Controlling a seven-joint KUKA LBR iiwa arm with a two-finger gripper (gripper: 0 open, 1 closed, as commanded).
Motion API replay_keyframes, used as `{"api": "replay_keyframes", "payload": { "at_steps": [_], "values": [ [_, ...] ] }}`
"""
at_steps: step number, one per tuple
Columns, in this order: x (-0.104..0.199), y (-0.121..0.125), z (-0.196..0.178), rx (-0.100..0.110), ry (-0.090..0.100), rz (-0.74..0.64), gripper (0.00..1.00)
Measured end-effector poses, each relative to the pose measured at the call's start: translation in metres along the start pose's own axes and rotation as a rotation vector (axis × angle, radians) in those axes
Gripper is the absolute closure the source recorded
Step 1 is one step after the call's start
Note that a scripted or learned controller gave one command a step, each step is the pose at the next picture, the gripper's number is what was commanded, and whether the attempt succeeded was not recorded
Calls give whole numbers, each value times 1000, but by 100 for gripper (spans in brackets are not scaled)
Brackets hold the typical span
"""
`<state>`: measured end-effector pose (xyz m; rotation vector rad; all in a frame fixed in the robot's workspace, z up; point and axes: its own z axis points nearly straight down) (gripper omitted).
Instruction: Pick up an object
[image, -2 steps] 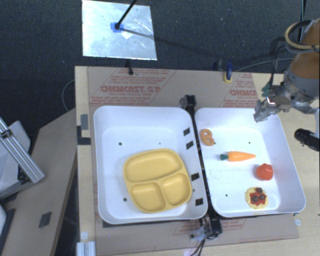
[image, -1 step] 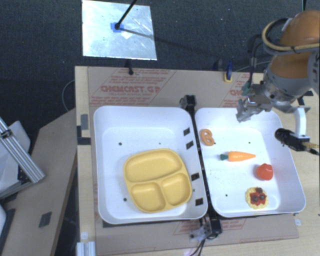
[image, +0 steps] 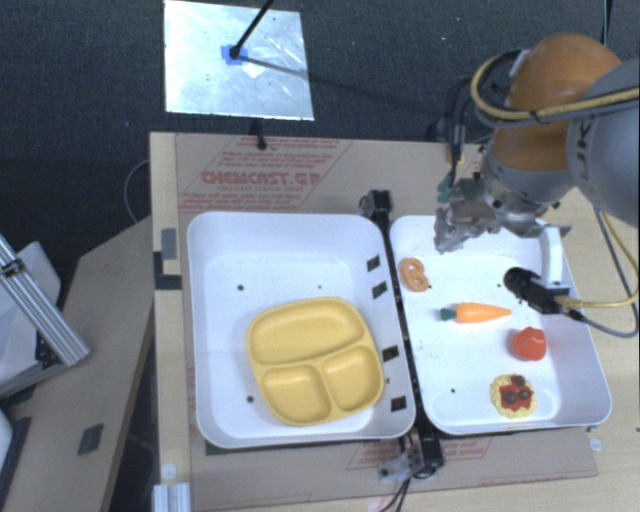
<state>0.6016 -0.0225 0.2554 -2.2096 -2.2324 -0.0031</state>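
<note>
In the right bin lie a small orange pretzel near the left wall, a toy carrot in the middle, a red tomato-like piece to its right, and a round yellow tart with red topping at the front. My gripper hangs over the back left part of this bin, just behind and to the right of the pretzel, with nothing seen in it. The orange-banded wrist rises above it.
The left bin holds a yellow three-compartment tray. A black cable fitting hangs over the right bin beside the carrot. A black divider strip runs between the bins. A shiny plate lies behind the bench.
</note>
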Motion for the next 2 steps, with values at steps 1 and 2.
{"api": "replay_keyframes", "payload": {
  "at_steps": [1, 2],
  "values": [
    [51, -8, 15, 1, 0, 0, 100],
    [114, -8, 13, -1, 2, -1, 100]
  ]
}}
